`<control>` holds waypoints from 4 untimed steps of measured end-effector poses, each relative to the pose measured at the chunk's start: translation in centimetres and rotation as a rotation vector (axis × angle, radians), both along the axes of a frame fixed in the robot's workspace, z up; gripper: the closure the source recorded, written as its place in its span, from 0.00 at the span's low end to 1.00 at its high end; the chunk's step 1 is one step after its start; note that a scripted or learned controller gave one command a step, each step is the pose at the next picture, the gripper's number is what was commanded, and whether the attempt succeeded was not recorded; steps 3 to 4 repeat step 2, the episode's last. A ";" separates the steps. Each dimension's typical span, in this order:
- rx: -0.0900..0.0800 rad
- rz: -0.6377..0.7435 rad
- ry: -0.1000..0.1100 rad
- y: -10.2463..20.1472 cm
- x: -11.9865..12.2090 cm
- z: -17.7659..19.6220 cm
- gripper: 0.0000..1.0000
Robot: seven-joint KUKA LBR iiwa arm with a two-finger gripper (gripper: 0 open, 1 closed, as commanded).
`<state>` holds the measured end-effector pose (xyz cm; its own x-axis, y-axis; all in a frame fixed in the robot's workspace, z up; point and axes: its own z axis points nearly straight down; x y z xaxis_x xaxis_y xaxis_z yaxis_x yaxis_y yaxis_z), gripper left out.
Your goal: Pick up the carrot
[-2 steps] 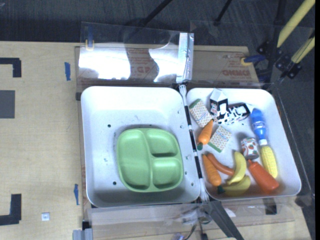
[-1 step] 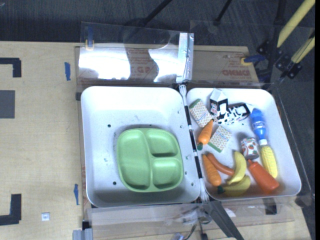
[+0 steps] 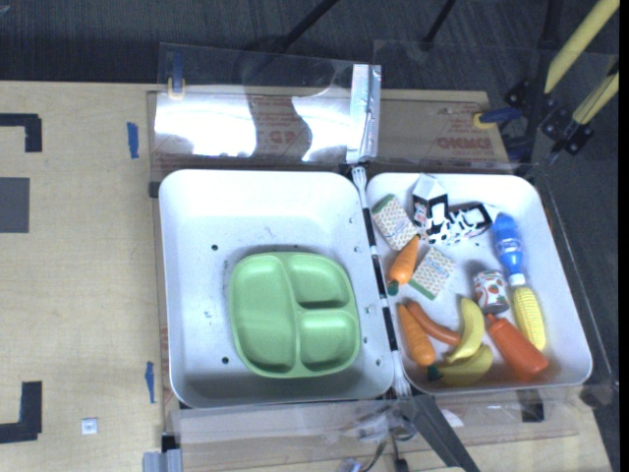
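Note:
A small orange carrot [image 3: 404, 260] with a green stem end lies tilted at the left side of the right bin [image 3: 546, 214], close to the divider between the bins. A second, longer orange carrot-like piece [image 3: 417, 335] lies lower in the same bin, beside a red sausage-shaped toy [image 3: 435, 324] and a bunch of bananas [image 3: 473, 340].
The left bin [image 3: 197, 197] holds a green divided plate [image 3: 293, 311]. The right bin is crowded: two patterned packets [image 3: 395, 222] [image 3: 432, 271], a cow-print item [image 3: 458, 224], a blue bottle [image 3: 505, 244], a small can [image 3: 489, 289], corn [image 3: 529, 316] and an orange-red toy [image 3: 517, 349].

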<state>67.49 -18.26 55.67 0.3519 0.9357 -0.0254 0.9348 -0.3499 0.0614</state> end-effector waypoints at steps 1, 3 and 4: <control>-0.004 0.005 -0.005 0.3 0.1 1.1 1.00; -0.009 0.010 -0.009 0.6 0.2 2.2 1.00; -0.009 0.010 -0.009 0.6 0.2 2.2 1.00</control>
